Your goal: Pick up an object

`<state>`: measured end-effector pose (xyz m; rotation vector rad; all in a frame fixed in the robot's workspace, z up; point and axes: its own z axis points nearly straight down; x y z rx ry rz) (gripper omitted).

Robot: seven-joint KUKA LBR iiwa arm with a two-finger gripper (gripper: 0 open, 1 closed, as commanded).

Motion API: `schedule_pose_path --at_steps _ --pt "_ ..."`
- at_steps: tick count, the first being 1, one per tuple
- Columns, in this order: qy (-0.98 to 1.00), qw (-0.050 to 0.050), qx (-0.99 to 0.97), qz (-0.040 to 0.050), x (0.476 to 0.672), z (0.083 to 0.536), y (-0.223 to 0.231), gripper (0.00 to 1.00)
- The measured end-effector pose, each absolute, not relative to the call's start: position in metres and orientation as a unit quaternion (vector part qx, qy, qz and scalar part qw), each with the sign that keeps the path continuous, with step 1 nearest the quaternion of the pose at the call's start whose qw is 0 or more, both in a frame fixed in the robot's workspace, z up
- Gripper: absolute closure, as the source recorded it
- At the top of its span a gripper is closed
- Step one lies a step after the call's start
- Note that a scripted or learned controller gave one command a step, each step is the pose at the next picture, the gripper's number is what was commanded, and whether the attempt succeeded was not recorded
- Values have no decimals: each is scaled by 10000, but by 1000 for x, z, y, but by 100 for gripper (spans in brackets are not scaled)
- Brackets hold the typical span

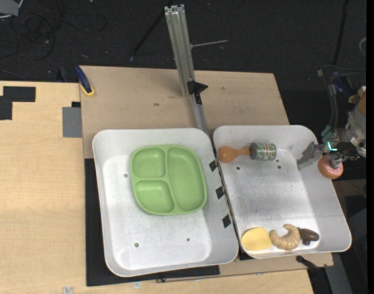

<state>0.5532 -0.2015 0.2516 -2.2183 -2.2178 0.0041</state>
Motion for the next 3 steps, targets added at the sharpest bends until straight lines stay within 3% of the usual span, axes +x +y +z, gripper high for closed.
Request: schedule_pose_path --at_steps 1,3 --pt "-7071 14 -7071 7 554 253 -202 0" --pt "-7070 30 -7072 16 559 146 -201 0"
